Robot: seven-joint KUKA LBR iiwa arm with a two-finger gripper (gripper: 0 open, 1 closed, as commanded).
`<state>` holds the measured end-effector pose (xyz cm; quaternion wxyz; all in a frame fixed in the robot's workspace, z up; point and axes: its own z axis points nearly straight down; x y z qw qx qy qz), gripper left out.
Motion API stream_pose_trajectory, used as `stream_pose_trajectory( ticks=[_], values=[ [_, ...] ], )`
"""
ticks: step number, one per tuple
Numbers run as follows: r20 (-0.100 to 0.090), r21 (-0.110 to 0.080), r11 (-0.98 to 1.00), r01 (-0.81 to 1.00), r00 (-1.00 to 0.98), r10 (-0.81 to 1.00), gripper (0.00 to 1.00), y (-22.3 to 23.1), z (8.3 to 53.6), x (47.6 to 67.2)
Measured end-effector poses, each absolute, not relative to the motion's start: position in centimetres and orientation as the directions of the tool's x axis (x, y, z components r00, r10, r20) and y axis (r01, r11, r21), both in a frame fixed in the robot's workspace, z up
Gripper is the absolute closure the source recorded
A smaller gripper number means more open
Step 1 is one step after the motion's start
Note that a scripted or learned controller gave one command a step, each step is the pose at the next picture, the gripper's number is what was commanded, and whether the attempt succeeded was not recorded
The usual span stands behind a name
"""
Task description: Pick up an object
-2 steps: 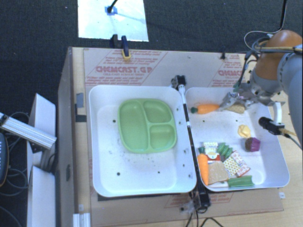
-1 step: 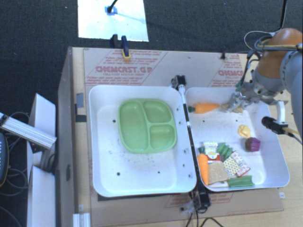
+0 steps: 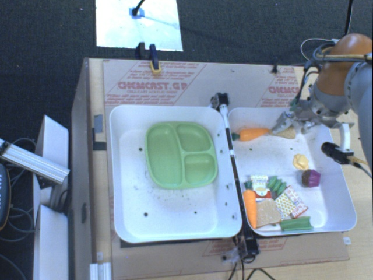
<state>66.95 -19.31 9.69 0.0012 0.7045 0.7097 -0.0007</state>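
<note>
My gripper (image 3: 285, 123) hangs low over the far side of the right bin (image 3: 344, 206), reaching in from the right. Just below it lies a tan wedge-shaped piece (image 3: 288, 133); whether the two touch I cannot tell. An orange carrot with a green top (image 3: 252, 135) lies just left of the gripper, pointing toward it. Further forward sit a small yellow piece (image 3: 301, 161) and a purple piece (image 3: 310, 178).
The left bin (image 3: 131, 214) holds a green divided plate (image 3: 179, 155). At the right bin's near left corner are a second carrot (image 3: 249, 205), a tan slice (image 3: 268, 213), green pieces (image 3: 277, 186), a patterned packet (image 3: 290, 203) and a green stick (image 3: 295, 223).
</note>
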Motion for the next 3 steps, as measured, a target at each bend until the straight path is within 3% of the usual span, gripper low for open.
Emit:
stream_pose_trajectory(
  ticks=[1, 2, 3],
  values=[
    [-0.002, 0.004, 0.01, 1.0, -0.01, 1.0, 1.0, -19.4, 11.2, 67.2],
    [-0.001, 0.007, 0.005, 1.0, -0.005, 1.0, 1.0, -13.2, 21.0, 67.0],
    [0.0, 0.004, 0.004, 1.0, -0.004, 1.0, 0.0, -13.3, 20.8, 66.9]
  ],
)
